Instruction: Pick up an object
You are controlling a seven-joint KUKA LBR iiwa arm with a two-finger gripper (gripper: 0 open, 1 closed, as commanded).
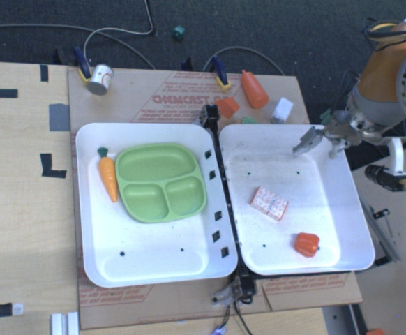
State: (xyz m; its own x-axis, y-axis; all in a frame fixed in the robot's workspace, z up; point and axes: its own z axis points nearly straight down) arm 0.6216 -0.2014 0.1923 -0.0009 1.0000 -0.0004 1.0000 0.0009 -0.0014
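Note:
In the right bin (pixel 342 208) lie a pink-and-white patterned block (pixel 269 203) near the middle and a red pepper toy (pixel 307 243) toward the front right. My gripper (pixel 323 145) hangs over the bin's far right corner, well above and behind both objects. Its two fingers are spread apart with nothing between them. The left bin (pixel 91 208) bears a green divided plate (pixel 162 181) and an orange carrot toy (pixel 107 176) just left of the plate.
Behind the bins on the cardboard lie an orange bottle-shaped toy (pixel 254 90), a small orange piece (pixel 228 107), a white cube (pixel 282 108) and a small can (pixel 100 78). Blue clamps and cables run along the back edge.

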